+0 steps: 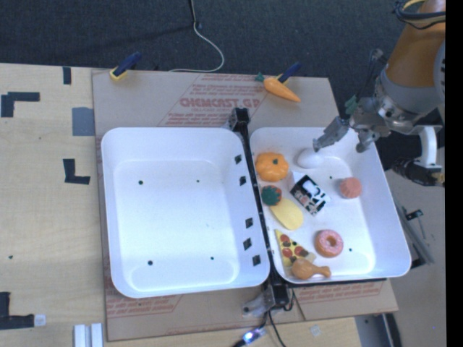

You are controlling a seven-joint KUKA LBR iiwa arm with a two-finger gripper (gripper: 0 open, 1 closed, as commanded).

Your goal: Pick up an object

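Pumpkin (272, 166) — small, orange, green-stemmed — by the divider; claw (343, 139) spread wide, empty.

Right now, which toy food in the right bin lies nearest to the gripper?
The orange pumpkin, at the bin's upper left, looks closest to the gripper. The pink ball is slightly farther; the donut and drumstick lie far below.

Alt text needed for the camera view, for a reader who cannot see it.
The gripper hangs open over the right bin, holding nothing. That bin holds a toy pumpkin, doughnut, pizza slice, drumstick and other small toys. A toy carrot lies behind the bins.
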